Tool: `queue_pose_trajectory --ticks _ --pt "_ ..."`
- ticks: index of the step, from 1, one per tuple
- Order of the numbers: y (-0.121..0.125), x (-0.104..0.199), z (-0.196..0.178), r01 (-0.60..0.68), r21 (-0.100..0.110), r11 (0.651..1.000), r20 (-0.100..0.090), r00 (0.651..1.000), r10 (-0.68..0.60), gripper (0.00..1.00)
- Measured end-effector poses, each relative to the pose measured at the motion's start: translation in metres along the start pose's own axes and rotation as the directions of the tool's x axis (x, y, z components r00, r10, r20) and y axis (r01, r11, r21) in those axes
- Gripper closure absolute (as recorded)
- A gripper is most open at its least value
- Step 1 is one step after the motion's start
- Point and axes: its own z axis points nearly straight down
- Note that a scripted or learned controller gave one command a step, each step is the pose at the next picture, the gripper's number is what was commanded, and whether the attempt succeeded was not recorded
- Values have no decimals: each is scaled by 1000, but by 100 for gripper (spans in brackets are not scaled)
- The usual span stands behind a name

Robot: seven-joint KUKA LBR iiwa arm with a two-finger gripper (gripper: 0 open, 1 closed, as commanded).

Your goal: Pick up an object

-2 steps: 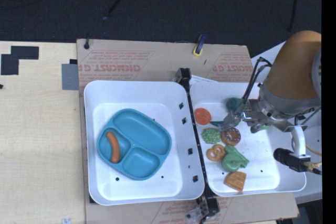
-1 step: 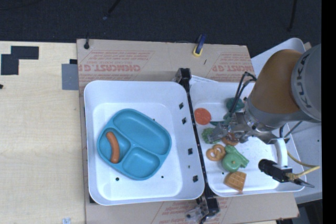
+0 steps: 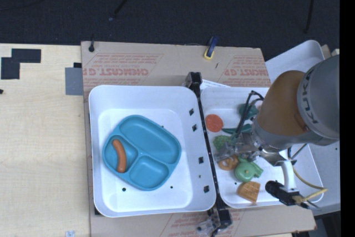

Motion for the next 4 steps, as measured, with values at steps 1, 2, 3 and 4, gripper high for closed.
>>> queue_pose_trajectory --ticks 1,2,3,4 --pt "3 -2 16 -1 -18 1000 8 1000 2 0" --pt "5 -3 3 -9 -23 1000 7 1000 9 100" --pt "12 -8 -44 1 -10 1000 2 1000 -1 100" --pt "15 1 -99 2 -12 1000 1 1000 -1 100"
